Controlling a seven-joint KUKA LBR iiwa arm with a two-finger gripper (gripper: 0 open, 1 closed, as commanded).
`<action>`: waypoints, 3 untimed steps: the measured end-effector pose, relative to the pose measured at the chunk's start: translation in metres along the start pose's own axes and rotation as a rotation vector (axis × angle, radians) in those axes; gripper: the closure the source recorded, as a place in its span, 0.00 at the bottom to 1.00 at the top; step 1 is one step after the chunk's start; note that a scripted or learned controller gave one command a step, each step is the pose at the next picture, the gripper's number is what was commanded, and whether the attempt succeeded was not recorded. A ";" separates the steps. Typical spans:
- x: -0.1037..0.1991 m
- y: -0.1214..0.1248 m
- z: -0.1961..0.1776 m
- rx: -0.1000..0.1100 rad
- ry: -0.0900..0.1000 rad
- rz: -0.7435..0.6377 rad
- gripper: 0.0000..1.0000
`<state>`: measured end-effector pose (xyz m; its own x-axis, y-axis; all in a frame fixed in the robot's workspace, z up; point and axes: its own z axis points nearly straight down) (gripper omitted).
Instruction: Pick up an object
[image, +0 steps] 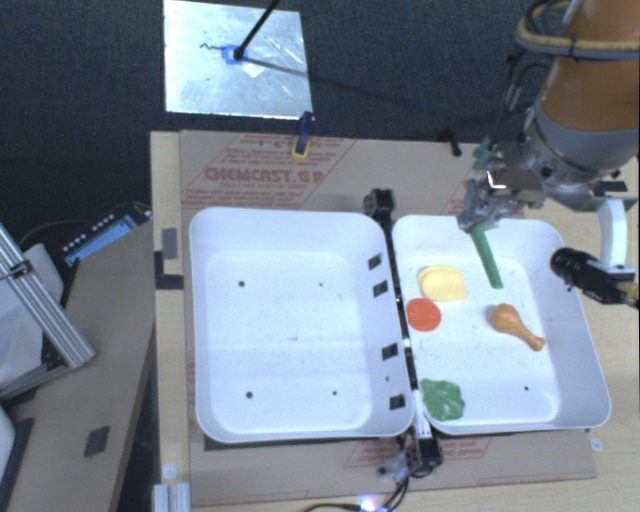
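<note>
My gripper (482, 218) hangs over the far part of the right bin (585, 385), shut on the upper end of a long green stick (489, 262). The stick slants down and to the right from the fingers, its lower end close above the bin floor. On that floor lie a yellow piece (442, 283), a red disc (424, 315), an orange-brown drumstick (516, 325) and a green leafy lump (443, 399) in the near left corner.
The left bin (290, 320) sits beside the right one, joined along a black-clipped divider (395, 300). Both rest on a cardboard sheet (265, 165). A shiny foil square (237, 58) lies beyond the bench.
</note>
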<state>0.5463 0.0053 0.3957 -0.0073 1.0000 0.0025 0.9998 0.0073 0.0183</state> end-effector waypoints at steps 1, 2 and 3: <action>0.067 0.005 0.082 0.023 -0.001 -0.003 1.00; 0.124 0.030 0.131 0.020 -0.001 -0.002 1.00; 0.205 0.009 0.041 0.010 0.003 -0.005 1.00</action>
<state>0.5546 0.2106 0.3558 -0.0123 0.9999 0.0052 0.9999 0.0123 0.0085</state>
